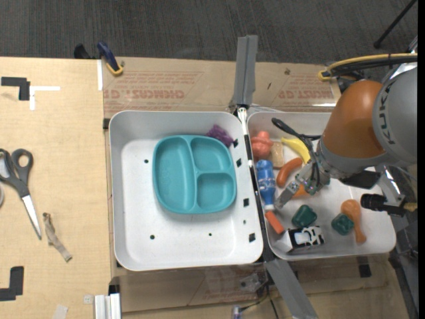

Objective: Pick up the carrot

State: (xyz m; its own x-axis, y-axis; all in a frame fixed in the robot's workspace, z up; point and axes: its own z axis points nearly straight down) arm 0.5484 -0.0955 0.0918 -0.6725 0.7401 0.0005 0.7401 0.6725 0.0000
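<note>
Right bin point(372, 244): carrot point(273, 220) beside fingers point(290, 193)

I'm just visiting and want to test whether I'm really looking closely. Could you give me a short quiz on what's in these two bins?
1. True or false: the teal divided plate lies in the same bin as the banana.
2. Which thing lies closest to the left bin's far rim?
A. a purple item
B. the blue bottle
C. the scissors
3. Fill in: the gripper is down in the ____ bin, near an orange item.

Key
1. False: the plate is in the left bin, the banana in the right bin.
2. A.
3. Right.
</note>
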